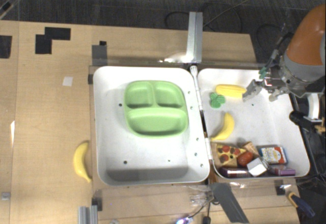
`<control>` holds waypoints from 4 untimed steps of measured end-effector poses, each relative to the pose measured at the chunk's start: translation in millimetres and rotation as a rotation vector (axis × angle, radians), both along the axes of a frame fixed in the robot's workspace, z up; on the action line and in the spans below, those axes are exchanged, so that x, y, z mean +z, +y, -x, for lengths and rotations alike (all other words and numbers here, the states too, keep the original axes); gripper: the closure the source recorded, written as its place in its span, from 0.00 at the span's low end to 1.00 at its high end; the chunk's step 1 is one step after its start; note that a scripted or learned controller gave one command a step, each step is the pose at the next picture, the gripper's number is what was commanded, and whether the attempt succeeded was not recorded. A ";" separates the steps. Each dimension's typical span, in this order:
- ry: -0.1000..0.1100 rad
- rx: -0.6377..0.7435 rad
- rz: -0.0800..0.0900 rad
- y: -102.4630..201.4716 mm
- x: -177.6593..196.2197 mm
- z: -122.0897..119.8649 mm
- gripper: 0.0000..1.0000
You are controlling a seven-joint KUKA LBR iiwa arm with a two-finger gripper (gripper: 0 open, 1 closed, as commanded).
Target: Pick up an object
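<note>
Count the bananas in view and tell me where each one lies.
2. One banana lies in the right bin, near its left wall. Another banana lies on the bench, just outside the left bin. More could be hidden in the clutter.

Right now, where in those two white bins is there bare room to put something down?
Left bin: bare floor around the green tray, widest below it. Right bin: open right of the banana, below the gripper. Crowded along its bottom edge, at the toy pile.

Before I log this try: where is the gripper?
In the camera view the gripper is over the right bin's upper part, just right of the yellow corn, with open fingers holding nothing.
</note>
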State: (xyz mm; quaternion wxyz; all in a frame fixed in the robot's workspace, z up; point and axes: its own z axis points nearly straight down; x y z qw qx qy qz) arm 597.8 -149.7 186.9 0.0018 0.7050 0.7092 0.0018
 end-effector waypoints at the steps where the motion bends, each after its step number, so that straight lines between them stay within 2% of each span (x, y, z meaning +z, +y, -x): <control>1: -0.013 0.173 0.004 51.5 -92.9 -32.1 0.00; 2: -0.020 0.344 0.006 48.9 -92.1 -0.6 0.00; 3: -0.026 0.345 0.005 51.0 -79.5 -3.1 1.00; 4: -0.004 0.352 0.004 -8.6 -50.8 -62.8 1.00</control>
